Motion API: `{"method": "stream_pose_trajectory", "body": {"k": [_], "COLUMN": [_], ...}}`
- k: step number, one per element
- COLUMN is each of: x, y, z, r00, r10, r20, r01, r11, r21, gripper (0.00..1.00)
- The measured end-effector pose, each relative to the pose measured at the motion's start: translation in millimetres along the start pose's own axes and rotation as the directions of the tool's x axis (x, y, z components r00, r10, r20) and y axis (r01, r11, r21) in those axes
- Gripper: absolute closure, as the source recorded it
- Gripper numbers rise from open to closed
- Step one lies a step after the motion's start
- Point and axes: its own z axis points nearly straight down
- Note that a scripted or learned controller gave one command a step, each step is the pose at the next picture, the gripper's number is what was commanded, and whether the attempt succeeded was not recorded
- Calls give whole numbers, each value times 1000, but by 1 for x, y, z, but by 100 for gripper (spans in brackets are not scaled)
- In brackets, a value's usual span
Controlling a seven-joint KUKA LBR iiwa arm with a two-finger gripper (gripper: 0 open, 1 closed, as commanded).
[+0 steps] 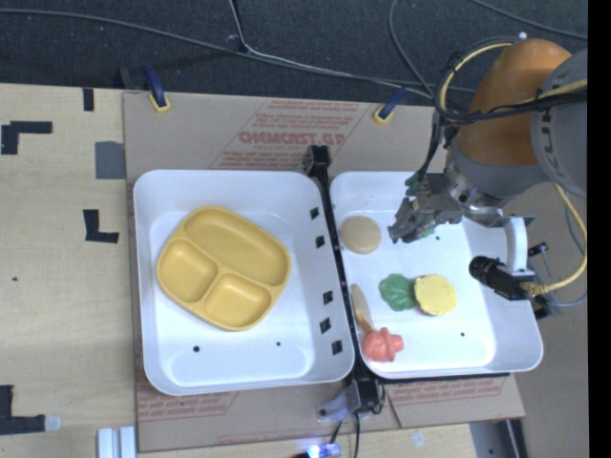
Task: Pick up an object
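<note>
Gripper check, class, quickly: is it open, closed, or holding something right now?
Gripper: cannot be told. It hangs over the right bin, just right of the round tan object, with nothing seen between its fingers.

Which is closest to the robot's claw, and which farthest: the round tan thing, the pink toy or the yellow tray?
From the gripper:
1. Round tan thing, just left of it, right bin.
2. Pink toy, that bin's near edge.
3. Yellow tray, in the left bin.

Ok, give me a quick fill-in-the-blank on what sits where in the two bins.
1. The yellow divided plate lies in the ____ bin.
2. The green piece touches a ____ piece on its right.
3. The end effector hovers nearest the ____ round piece.
4. The pink piece lies near the right bin's ____ edge.

Missing words: left; yellow; tan; front
</note>
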Motion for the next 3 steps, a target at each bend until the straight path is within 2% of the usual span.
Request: {"method": "stream_pose_trajectory", "body": {"k": [1,2,3], "x": [44,87,146], "y": [-8,-26,-34], "z": [11,12,8], "r00": [1000,1000,1000], "r10": [2,2,-2], "r20": [1,0,0], "r01": [-2,-2,2], "r11": [1000,1000,1000], "r21": [1,2,0], "gripper": [100,100,100]}}
